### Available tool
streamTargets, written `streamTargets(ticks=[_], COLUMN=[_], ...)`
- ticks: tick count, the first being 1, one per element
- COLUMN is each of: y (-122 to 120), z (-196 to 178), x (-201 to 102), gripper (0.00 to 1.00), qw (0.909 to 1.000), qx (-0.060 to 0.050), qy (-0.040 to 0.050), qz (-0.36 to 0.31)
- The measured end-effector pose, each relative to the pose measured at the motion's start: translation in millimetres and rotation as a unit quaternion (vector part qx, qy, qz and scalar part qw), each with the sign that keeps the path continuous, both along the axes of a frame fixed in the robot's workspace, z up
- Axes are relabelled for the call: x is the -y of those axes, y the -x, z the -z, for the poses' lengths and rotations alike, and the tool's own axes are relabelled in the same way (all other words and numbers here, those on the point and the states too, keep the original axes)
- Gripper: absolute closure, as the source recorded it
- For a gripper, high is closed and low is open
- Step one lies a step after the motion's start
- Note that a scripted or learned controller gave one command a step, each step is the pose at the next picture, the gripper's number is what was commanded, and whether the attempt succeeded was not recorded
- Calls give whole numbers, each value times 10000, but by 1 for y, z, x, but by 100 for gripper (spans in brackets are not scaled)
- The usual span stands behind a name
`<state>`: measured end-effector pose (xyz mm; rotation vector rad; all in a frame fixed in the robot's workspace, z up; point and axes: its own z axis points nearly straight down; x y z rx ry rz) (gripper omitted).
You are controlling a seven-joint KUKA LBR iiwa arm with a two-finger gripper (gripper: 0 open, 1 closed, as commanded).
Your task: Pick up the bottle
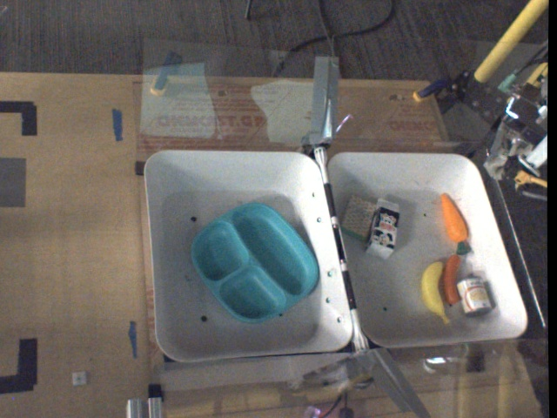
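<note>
Bottle (475, 294) pickup looks not yet begun: nothing is lifted, and everything lies on the bin floors. Going down in size, the left bin (165, 233) carries a teal divided plate (254, 260). The right bin (496, 225) carries a small milk carton (383, 227), a carrot (452, 219), a banana (433, 290), and the little bottle, lying near that bin's right front corner just beside the banana. Whether the pincer is open or closed cannot be told; the whole approach and grasp remain.
</note>
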<state>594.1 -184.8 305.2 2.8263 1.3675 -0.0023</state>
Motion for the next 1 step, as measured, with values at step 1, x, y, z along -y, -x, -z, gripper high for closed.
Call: streamTargets(ticks=[1], y=[-1], z=[-10], x=[-1], gripper=[100], qw=[10000], qx=[-3], qy=[7], qz=[-14])
